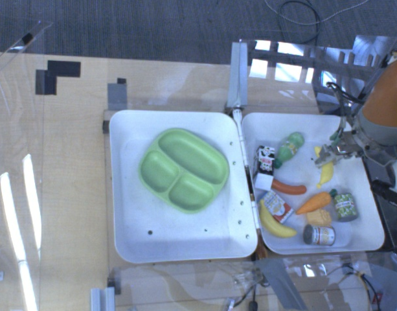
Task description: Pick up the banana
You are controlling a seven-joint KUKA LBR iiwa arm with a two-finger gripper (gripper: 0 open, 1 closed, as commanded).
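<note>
Two bananas lie in the right bin. A small yellow banana rests near the bin's middle right, its upper end right under my gripper. Whether the gripper touches that banana cannot be made out. The gripper hangs low over the bin, below the orange band of the arm. A larger banana lies at the front left of the bin, partly under a small red and white carton.
The right bin also holds a cow-print carton, a green bottle, a sausage, a carrot, a green packet and a can. A green divided plate sits in the left bin.
</note>
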